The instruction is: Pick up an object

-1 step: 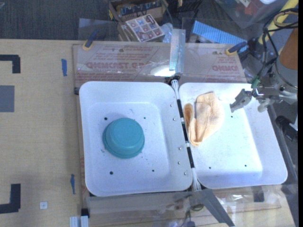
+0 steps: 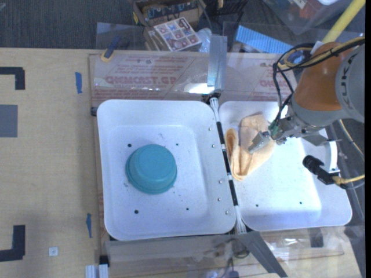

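A light wooden bench [image 2: 46, 172] is seen from above, with black marks and small strips of blue tape [image 2: 78, 82] stuck on it. Two shallow white bins are set side by side on the bench. Behind them, a clear plastic sheet with red letters [image 2: 145, 79] is laid flat, and past that the dark floor is cluttered with a cardboard box [image 2: 168, 7], a blue pad [image 2: 255, 40] and a yellow pole [image 2: 345, 17]. In the left bin [image 2: 116, 120] a round teal bowl [image 2: 152, 168] is placed upside down, near the middle. In the right bin [image 2: 290, 201] a soft tan cloth [image 2: 246, 146] is bunched up against the left wall, close to the divider between the bins. The grey arm with its orange band [image 2: 319, 88] is reached in from the right. The gripper [image 2: 262, 140] is lowered onto the right side of the cloth, touching it near its upper edge. Whether the gripper is open or closed, and whether any cloth is pinched in it, cannot be told. The bowl is well apart from the gripper, in the other bin.
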